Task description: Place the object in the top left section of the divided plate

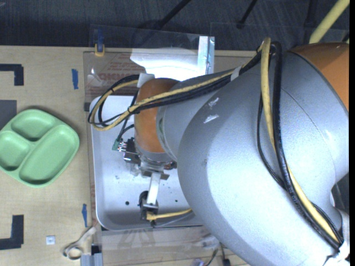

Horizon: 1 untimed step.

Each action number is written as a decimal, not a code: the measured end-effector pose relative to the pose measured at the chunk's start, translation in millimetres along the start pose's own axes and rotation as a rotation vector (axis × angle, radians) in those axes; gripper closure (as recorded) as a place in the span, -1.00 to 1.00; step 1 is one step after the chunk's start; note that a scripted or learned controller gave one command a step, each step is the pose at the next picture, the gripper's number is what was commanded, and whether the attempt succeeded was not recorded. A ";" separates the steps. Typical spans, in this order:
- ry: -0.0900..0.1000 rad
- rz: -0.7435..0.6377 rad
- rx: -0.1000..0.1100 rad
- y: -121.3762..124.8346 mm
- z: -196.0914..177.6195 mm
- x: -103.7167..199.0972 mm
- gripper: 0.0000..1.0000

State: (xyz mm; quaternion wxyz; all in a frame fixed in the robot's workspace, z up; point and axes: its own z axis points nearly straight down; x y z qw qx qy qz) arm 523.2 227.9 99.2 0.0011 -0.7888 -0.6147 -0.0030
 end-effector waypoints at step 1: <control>0.004 0.309 -0.006 -2.9 8.3 -3.7 1.00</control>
